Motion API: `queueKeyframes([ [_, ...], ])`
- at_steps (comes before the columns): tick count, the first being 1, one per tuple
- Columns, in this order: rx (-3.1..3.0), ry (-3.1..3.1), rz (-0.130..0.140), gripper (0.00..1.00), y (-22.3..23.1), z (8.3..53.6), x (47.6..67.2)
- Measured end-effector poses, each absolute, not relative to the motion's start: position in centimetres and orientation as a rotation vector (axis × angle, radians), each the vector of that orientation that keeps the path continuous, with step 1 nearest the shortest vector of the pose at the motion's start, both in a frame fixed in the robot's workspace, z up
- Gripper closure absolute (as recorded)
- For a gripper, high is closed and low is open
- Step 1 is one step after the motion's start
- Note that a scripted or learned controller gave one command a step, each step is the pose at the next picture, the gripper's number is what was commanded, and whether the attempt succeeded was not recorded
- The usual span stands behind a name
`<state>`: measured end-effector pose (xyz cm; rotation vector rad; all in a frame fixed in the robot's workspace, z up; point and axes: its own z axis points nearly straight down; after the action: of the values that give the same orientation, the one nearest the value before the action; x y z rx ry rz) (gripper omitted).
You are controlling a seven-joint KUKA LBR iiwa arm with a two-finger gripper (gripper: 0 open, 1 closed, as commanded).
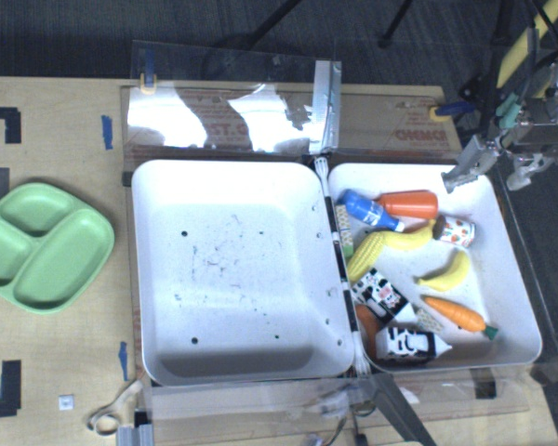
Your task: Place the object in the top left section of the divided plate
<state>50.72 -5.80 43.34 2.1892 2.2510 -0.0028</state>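
Overhead view of the bench. The green divided plate lies at the left edge of the frame, on the wooden bench top and well apart from both bins. It has two small sections toward the upper left and one large section toward the lower right.

Legible writing is scarce. The cardboard panel behind the bins carries reddish print too faint to read. Two black-and-white patterned cartons show no readable label.

The candidate objects all lie in the right bin; which one is the task's cannot be told.
- A blue bottle lies on its side, long axis running from upper left to lower right.
- It touches an orange cylinder, which lies level across the frame.
- Below them are a yellow corn cob, slanting from lower left to upper right, and a small spotted cup.
- A banana lies further down.
- A carrot lies with its green tip toward the lower right.

The left bin stands between the right bin and the plate.

The gripper hangs over the upper right corner of the right bin, above the objects and touching none (whether it is open or closed cannot be told). A clear plastic sheet and a metal strip stand behind the left bin.
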Motion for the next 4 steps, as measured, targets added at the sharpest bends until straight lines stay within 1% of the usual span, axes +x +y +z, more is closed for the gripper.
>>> queueKeyframes([
  [1,2.081,2.356,-0.005,0.0,-2.9,43.4,48.1],
  [2,1.8,2.575,-0.002,0.0,-11.4,36.1,48.1],
  [4,1.8,2.575,-0.002,0.0,-11.4,36.1,48.1],
])
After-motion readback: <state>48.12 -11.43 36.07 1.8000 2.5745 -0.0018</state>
